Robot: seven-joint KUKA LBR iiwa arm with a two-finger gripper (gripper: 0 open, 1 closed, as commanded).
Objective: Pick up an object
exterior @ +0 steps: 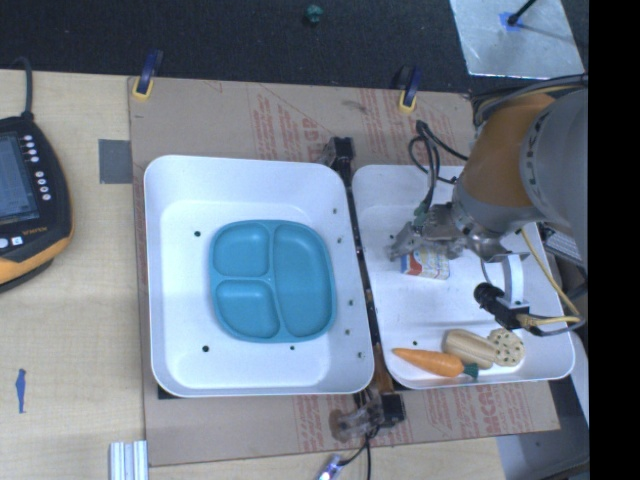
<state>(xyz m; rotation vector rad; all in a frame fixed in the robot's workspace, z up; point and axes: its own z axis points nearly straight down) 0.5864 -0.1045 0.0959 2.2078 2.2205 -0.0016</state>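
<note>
My gripper (424, 240) hangs low over the middle of the right bin (378, 208), under the grey arm with its orange band. Directly beneath it lies a small clear packet with red and blue print (428, 265), close to or touching the fingertips. An orange carrot (430, 362) lies near the bin's front edge. Beside it to the right rests a tan wooden piece with a round holed end (486, 347). The arm hides the back right part of this bin.
The left bin (175, 358) holds a blue divided plate (272, 279). A black and orange teach pendant (28, 200) lies at the bench's far left. Cables and a black connector (500, 306) trail over the right bin's right side. Clamps (146, 72) pin the cardboard at the back.
</note>
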